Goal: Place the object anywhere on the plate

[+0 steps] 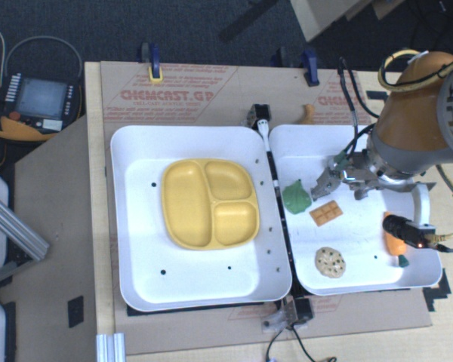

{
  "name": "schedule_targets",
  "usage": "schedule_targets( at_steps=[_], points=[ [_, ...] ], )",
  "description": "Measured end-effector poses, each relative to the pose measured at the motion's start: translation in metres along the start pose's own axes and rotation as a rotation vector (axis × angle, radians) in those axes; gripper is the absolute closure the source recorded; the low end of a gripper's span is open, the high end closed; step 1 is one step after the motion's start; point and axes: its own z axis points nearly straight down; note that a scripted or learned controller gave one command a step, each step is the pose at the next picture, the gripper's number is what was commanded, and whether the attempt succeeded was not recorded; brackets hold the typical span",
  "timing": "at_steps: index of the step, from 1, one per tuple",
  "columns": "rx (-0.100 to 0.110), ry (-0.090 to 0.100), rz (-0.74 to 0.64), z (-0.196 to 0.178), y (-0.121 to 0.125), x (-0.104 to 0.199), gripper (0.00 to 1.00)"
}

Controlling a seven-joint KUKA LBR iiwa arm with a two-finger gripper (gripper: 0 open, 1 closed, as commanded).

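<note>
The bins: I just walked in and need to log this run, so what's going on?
The arm's gripper hangs over the right bin, near a green piece and a cracker. A cookie and a carrot also lie there. The yellow plate sits in the left bin, with nothing on it yet.

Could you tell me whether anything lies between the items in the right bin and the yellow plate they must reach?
Only the two bins' adjoining rims separate them. The green piece, cracker and cookie lie in the right bin; the yellow plate sits in the left. The end effector hovers near the green piece.
</note>
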Motion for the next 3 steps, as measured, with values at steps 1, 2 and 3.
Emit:
schedule_targets(
  at_steps=[1, 2, 3],
  points=[
    [0.002, 0.000, 0.001, 0.063, -0.006, 0.000, 0.00],
    [-0.003, -0.001, 0.001, 0.089, -0.006, 0.000, 0.00],
    [-0.007, -0.001, 0.002, 0.077, -0.005, 0.000, 1.00]
  ],
)
